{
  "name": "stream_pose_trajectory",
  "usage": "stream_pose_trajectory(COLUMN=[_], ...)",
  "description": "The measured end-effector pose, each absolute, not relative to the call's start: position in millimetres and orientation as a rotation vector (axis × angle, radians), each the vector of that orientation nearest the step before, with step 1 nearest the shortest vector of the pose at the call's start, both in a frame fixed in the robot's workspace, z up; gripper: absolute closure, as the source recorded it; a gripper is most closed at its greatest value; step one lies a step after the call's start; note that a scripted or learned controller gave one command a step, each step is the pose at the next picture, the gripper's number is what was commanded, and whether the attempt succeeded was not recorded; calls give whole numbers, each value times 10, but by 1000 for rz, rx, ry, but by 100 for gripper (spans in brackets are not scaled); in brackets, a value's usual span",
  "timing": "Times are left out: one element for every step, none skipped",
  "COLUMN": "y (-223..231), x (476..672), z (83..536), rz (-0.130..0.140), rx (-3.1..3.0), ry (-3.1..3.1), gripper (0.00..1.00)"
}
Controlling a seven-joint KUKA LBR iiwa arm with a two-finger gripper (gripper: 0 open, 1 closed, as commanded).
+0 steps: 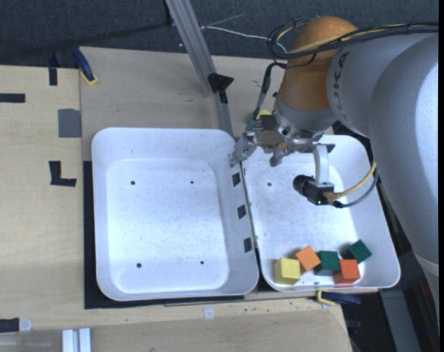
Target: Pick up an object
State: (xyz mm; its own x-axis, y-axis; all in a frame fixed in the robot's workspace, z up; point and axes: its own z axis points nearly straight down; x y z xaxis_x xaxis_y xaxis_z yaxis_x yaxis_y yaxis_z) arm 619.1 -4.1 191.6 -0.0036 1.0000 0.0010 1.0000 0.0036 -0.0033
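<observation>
gripper [260, 151] perhaps empty, blocks [321, 262] in right bin [379, 218]

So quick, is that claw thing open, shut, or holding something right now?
Gripper: cannot be told from this view. It sits over the top edge of the right bin, far from the blocks.

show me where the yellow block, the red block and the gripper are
yellow block [286, 270]: camera view, middle of its top face.
red block [348, 270]: camera view, middle of its top face.
gripper [257, 155]: camera view, midway between the fingertips.

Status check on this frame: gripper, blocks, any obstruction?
Gripper at right bin's far-left corner, nothing seen held. Blocks clustered at near edge, untouched. Path clear.
</observation>
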Motion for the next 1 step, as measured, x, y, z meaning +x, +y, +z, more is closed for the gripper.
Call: stream_pose_trajectory(y=[-60], x=[6193], z=[2013], rz=[4], rx=[-2218], ry=[-2222], gripper=[100])
